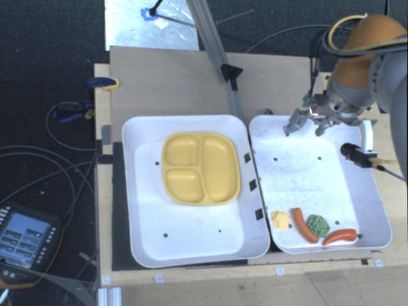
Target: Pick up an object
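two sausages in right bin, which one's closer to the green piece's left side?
The more upright sausage, between the yellow piece and the green piece. The other sausage lies flatter, at its lower right.

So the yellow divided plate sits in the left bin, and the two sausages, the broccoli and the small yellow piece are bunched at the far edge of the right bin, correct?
Not quite. The camera view shows the two sausages, the broccoli and the small yellow piece bunched at the near edge of the right bin, not the far edge. The yellow divided plate does sit in the left bin.

A divided tray [201,169] lies in the left bin [143,234]; four small food pieces [312,227] lie in the right bin's [306,171] near corner.
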`<state>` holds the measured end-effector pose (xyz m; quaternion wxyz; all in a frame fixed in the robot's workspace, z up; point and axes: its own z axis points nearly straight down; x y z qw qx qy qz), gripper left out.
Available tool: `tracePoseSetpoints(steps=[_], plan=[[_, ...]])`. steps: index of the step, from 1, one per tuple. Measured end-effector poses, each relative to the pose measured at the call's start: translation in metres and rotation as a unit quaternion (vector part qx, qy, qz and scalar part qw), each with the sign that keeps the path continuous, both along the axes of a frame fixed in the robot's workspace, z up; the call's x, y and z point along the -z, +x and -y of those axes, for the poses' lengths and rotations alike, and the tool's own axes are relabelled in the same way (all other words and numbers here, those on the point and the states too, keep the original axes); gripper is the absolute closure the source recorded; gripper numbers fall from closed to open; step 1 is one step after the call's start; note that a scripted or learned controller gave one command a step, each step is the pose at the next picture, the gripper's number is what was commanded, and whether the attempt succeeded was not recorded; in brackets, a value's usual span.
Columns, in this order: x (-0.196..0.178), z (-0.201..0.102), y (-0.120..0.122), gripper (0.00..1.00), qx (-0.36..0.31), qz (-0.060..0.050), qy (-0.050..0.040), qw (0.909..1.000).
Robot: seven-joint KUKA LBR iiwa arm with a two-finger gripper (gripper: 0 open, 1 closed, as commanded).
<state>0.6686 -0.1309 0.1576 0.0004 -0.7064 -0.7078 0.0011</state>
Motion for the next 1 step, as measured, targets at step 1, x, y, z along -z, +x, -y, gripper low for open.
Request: tracePoseSetpoints(steps=[1], plan=[[0.0480,-0.0068,0.0064,0.00,-0.003,0.000,0.0004,1.0000]])
